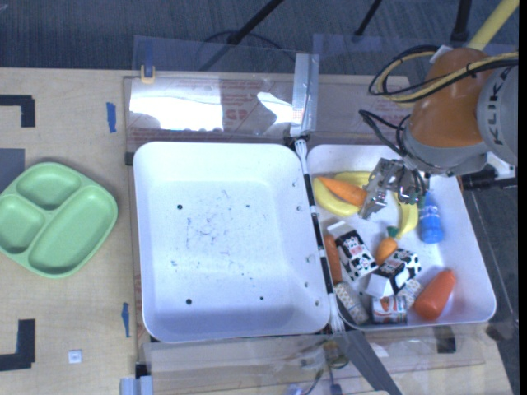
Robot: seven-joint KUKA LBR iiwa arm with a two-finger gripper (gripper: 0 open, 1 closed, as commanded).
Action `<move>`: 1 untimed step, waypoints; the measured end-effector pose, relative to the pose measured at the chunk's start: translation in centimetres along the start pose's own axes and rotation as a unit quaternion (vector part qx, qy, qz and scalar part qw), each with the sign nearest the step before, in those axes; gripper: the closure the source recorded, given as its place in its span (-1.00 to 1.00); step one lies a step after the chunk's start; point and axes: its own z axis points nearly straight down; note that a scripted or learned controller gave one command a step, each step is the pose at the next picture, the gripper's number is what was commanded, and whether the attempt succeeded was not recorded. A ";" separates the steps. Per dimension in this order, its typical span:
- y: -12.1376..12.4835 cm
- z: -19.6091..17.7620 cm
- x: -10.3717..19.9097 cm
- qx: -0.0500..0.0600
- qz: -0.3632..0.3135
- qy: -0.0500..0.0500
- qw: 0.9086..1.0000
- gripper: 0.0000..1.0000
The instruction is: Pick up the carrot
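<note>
The arm's orange-banded wrist covers part of the right bin (480,263), and the gripper (387,189) hangs over the banana (406,212), hiding its middle. How far the jaws are parted cannot be told from this slant. The carrot (341,192) lies free in the right bin's upper-left part, just left of the gripper, resting against the banana. It is smooth, orange and tapered, its long axis running from upper left to lower right.
</note>
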 end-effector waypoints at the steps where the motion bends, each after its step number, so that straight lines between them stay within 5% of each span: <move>1: 3.4 -5.6 -2.0 0.001 0.257 0.007 0.966 1.00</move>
